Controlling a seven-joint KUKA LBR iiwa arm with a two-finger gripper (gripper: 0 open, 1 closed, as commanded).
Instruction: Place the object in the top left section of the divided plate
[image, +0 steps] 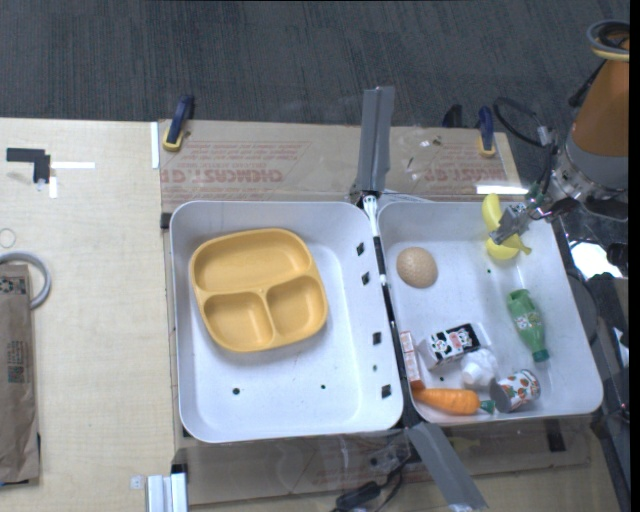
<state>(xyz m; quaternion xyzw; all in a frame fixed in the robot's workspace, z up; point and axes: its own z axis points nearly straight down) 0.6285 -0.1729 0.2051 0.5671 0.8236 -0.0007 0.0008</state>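
Plate: yellow divided plate (260, 289) in the left bin (200, 400), lying flat toward that bin's upper left; one long section along the top, two smaller sections below.
Right bin: white bin (575, 390) holding all the loose items.
Gripper: gripper (516, 225) at the upper right corner of the right bin, right over the yellow banana-shaped toy (495, 230); grip on the toy not clear enough to call, finger spread cannot be told.
Arm: grey with orange band (610, 95), entering from the right edge.
Egg: tan egg (417, 267) near the right bin's upper left, well apart from the gripper.
Bottle: green bottle (527, 322) lying tilted toward the right wall.
Carton: small black-and-white milk carton (453, 343) near mid-bin.
Carrot: orange carrot (449, 400) along the lower edge, beside a small can (516, 389).
White lump: pale object (479, 368) between carton and can.
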